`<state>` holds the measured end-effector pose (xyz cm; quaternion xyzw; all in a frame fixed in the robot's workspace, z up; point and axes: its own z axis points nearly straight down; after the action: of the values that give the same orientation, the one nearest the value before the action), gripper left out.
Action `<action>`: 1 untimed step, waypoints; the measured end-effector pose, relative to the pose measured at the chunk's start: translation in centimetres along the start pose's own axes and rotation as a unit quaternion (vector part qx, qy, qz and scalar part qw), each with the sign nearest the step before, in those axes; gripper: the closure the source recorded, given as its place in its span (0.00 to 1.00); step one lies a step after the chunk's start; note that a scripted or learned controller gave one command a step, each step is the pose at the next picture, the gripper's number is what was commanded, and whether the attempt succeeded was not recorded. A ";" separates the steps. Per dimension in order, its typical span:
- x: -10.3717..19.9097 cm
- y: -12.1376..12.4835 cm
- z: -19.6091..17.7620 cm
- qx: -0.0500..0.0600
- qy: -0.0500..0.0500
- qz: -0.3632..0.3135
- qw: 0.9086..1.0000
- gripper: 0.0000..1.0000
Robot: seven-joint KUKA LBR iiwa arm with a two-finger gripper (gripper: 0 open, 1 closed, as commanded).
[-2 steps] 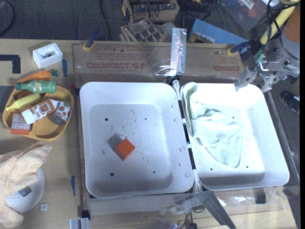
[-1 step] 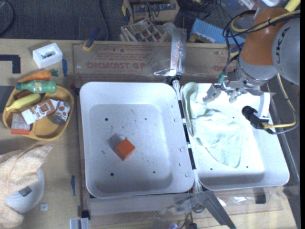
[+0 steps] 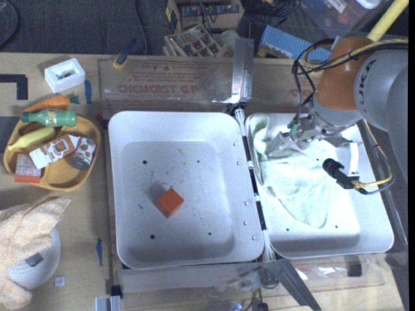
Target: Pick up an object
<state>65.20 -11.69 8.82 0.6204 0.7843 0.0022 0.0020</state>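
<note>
Gripper [image 3: 283,141] sits low over the right bin [image 3: 373,238], at its upper-left corner, wrist angled down-left from the arm [image 3: 363,83] that comes in from the right. It's down on or just above a pale green-white cloth [image 3: 298,190] that's crumpled across the left and middle of that bin. Can't tell if anything is pinched — metal parts and cloth folds blur together at the tip, so open vs closed isn't readable.

Two candidates to pick. The cloth lies directly under and down-right of the gripper; its long axis runs approx diagonal, from the bin's upper-left corner toward lower-middle. The orange block [image 3: 170,201] sits alone in the left bin [image 3: 130,135], a bit below centre, turned so a corner points down, resting on a grey patch that may be its shadow. From the gripper it lies left and toward the viewer, across the divider between the bins — well apart. So the cloth is the nearer target by far, prob. the one in play.

Hard to make out: contact btw tip and cloth, and whatever the cloth may cover. A black cable end [image 3: 334,169] and the wrist hide part of the right bin's upper area.
</note>
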 end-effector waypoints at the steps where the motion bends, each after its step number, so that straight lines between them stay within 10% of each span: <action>1: 0.8 1.4 0.0 -0.002 -0.002 -0.008 1.000 0.00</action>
<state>66.35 -10.60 8.80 0.6140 0.7893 0.0022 0.0045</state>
